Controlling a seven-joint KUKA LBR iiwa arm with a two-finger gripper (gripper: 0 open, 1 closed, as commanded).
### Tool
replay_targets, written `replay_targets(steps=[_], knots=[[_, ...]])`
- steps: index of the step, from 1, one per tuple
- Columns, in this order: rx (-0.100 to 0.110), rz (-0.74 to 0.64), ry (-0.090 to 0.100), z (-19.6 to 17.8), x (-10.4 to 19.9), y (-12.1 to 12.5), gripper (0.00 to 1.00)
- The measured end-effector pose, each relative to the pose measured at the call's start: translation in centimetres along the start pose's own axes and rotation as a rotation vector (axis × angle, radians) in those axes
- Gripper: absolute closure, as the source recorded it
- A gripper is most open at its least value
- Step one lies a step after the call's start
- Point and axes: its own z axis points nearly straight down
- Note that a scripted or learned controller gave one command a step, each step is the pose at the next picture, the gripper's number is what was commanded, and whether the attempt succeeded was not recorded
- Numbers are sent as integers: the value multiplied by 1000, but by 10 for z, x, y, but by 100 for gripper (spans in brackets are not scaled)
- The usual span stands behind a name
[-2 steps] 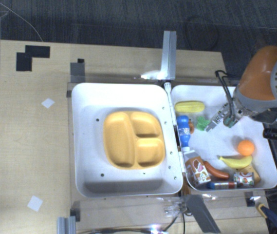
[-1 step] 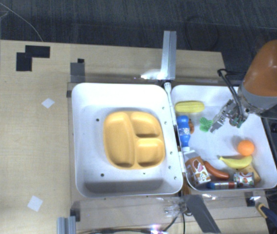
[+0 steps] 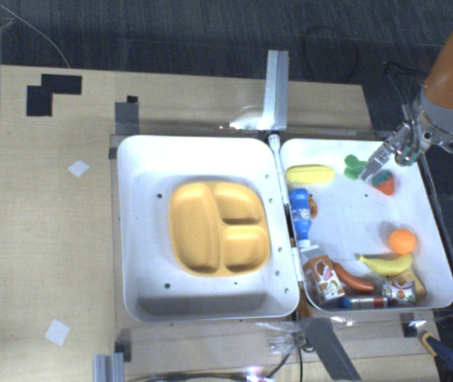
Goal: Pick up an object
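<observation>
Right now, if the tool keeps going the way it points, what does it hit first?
The tool points down-left toward the small green toy and the red strawberry-like piece beside it. Likely the green toy first, though depth is unclear.

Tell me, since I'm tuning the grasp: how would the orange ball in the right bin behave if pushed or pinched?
The orange ball looks round and smooth, so it would probably roll when nudged. It lies against the banana, which may stop it that way. Fingers could slip off its curved sides.
</observation>
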Motion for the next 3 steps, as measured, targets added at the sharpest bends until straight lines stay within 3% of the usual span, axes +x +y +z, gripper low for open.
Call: replay_targets(steps=[1,2,3], knots=[[9,370,10,34,48,1,100],[5,471,6,-16,56,32,100],[13,640,8,36,41,-29,100]])
